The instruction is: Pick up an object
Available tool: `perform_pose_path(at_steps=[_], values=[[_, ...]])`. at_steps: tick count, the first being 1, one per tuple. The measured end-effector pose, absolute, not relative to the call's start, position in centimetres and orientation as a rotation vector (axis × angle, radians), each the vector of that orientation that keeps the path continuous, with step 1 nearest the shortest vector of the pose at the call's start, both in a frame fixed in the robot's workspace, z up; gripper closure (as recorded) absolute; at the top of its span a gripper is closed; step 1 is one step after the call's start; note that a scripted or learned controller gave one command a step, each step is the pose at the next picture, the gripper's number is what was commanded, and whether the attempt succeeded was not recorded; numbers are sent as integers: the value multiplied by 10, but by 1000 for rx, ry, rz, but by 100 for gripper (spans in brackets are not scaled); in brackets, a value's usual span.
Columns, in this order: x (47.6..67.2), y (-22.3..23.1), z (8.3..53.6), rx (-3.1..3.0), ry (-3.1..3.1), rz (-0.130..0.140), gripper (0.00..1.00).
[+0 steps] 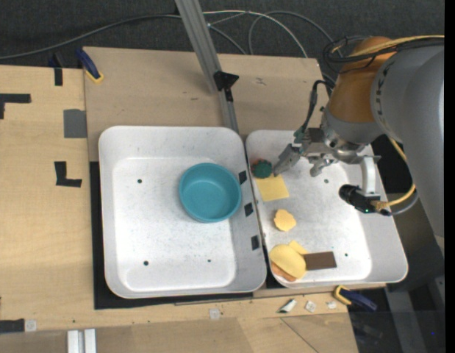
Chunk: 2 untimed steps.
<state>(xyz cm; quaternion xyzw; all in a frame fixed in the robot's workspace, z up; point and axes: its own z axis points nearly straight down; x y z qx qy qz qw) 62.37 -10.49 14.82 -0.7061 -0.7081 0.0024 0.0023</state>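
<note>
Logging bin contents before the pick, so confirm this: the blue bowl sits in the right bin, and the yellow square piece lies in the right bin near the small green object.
Not quite. The camera view shows the blue bowl in the left bin, not the right one. The rest stands: the yellow square piece lies in the right bin near the small green object.

My gripper [301, 164] hangs spread over the right bin [359, 271] — green ball [263, 169] and yellow square [273, 190] just beside it.
</note>
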Motion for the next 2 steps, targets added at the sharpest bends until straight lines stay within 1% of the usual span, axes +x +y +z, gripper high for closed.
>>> perform_pose_path(at_steps=[1,2], values=[[622,-104,93,-2216,-2220,8,0],[623,-103,107,-2216,-2224,4,100]])
